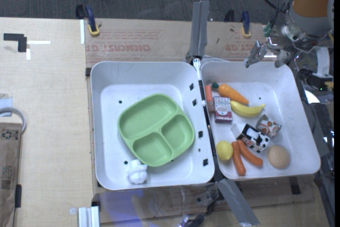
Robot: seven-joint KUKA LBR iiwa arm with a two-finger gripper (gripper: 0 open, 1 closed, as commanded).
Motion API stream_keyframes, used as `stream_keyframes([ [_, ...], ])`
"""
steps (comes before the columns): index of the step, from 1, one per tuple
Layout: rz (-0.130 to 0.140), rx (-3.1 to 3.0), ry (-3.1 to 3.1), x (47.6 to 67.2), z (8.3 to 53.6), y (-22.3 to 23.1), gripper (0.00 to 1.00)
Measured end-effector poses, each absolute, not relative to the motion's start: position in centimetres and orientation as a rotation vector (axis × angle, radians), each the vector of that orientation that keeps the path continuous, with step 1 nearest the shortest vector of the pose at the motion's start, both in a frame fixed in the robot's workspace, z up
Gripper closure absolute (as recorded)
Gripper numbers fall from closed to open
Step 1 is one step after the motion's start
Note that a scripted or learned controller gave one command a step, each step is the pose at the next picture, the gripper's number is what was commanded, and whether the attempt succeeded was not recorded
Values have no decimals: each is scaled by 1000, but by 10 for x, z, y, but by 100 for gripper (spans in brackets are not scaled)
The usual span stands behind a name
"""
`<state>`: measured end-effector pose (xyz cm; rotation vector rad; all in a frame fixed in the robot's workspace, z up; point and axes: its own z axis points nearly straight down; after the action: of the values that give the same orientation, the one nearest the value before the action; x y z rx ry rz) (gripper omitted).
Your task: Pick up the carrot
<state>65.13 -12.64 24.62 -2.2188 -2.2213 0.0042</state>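
Carrot lies down-left of the claw, not yet reached.

The carrot lies in the upper left of the right bin, its green-tipped end toward the upper left and its long axis running down to the right, with its lower end touching the banana and the red carton just below it. 2 more orange sticks lie near the bin's lower edge, beside a lemon and an egg. The claw hangs at the upper right of the frame, over the bin's far rim, so the carrot sits down and to the left of it. Its 2 prongs look spread apart, grasping nothing. I judge the next move to be a reach down-left, with the prongs turned across the carrot's slant. The left bin holds a green plate.
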Motion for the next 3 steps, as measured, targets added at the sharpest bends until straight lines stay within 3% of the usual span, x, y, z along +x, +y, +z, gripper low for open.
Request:
stream_keyframes([
  [1, 3, -2142, -2297, 659, 166, -113, 0],
  [2, -7, -1966, -2461, 645, 97, -110, 0],
  [3, 1, -1960, -2452, 642, 104, -111, 100],
])
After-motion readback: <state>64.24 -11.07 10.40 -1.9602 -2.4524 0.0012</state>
